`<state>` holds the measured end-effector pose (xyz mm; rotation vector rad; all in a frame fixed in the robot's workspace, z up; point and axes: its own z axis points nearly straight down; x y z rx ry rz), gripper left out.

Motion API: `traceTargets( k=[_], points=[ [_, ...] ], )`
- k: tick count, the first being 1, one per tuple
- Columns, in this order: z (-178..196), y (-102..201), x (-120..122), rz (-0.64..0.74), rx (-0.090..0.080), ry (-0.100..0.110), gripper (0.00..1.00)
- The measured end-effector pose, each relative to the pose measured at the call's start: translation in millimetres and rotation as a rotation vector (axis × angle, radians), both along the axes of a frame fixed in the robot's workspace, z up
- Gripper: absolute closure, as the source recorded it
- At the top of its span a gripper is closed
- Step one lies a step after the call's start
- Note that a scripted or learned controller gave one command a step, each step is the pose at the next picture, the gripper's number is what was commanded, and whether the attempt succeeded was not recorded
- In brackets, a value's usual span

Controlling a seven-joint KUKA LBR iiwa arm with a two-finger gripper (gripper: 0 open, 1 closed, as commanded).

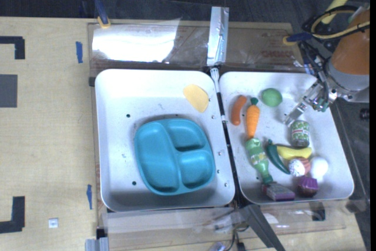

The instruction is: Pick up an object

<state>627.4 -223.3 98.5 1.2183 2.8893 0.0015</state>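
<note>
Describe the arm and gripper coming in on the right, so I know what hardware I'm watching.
The arm shows an orange band over a pale grey section. Yellow and blue cables loop beside it, and a yellow tube runs up toward the top corner. The gripper is small, bare silvery metal, with thin fingers; finer detail is too small to make out.
</note>
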Motion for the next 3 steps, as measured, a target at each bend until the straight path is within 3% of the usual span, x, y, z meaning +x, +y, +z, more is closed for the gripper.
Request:
traceTargets(
  k=[1,2,3],
  points=[
    [-12,4,-58,-0.133,0.005,0.003,0.00],
    [3,2,-54,-0.134,0.000,-0.013,1.00],
    [79,62,-49,-0.220,0.002,-0.003,1.00]
  ],
)
